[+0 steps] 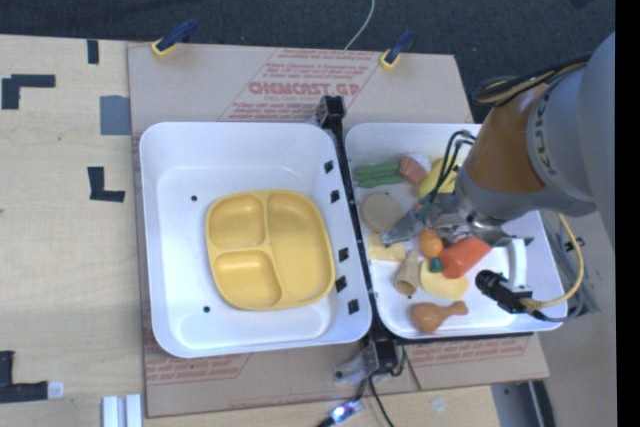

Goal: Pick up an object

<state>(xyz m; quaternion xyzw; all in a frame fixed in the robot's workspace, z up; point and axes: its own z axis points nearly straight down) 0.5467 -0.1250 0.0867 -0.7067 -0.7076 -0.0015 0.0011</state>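
Hand (428,223) sits low in the right bin (530,320), among a heap of toy food; its opening is hidden by the wrist, so I cannot tell how wide it stands or whether it grips anything. Nearest thing is a small orange ball (431,243), touching or just off the hand at 6 o'clock. A red-orange carrot piece (464,257) lies at 4 o'clock, long axis running 2 to 8. A yellow divided plate (268,249) rests in the left bin (160,245), well apart at 9 o'clock.

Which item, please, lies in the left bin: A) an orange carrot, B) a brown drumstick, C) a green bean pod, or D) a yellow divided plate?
D: the yellow divided plate lies alone in the left bin, while the toy foods sit in the right bin.
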